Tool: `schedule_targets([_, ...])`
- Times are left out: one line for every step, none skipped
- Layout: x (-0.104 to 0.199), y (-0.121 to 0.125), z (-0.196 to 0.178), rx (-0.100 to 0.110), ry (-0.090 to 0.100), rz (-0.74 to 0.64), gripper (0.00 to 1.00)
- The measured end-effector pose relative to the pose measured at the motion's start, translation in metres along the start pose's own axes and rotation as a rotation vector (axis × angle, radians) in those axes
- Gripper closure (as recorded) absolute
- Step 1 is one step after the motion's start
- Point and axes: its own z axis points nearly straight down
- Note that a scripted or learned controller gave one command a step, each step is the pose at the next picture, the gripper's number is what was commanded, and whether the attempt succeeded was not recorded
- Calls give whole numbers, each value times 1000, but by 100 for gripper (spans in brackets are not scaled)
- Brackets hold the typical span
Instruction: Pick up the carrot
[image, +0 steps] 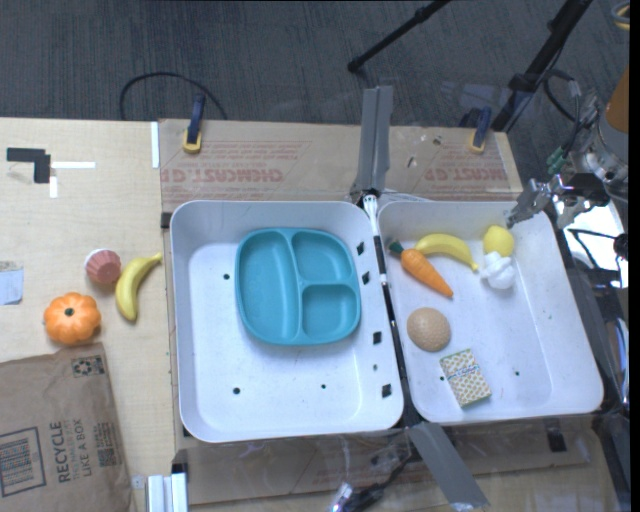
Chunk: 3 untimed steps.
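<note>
**Carrot lies untouched in the right bin, gripper at that bin's far right corner**

The carrot (427, 272) lies flat on the floor of the right bin (560, 385), close to the bin's left wall and in its far half. Its green-topped end points to the far left corner and its tip slants toward the middle of the bin. Nothing grips it.

A yellow banana (447, 246) curves just behind the carrot, near its thick end. Further right, a lemon (498, 240) sits against a small white object (496, 269), both near the far wall. A round tan ball (428, 328) rests nearer the front, just below the carrot's tip but apart from it. A small patterned box (466, 377) lies closer still to the front edge.

The gripper (520, 210) hangs over the far right corner of the right bin, just beside the lemon and well apart from the carrot. It is small and partly lost among cables, so I cannot tell whether it is spread or pressed together. It carries nothing that can be seen.

The left bin (200, 390) holds a teal divided plate (297, 285), set toward its far half.

On the bench (80, 200), left of the bins, stand a small orange pumpkin (72, 318), a second banana (135, 286) and a pink round item (103, 267). A brown paper bag (60, 430) lies at the near left corner
</note>
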Motion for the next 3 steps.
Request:
schedule_targets([53, 31, 154, -5, -1, -146, 0])
schedule_targets([86, 14, 156, -3, 0, -405, 0])
schedule_targets([84, 14, 146, -5, -1, -400, 100])
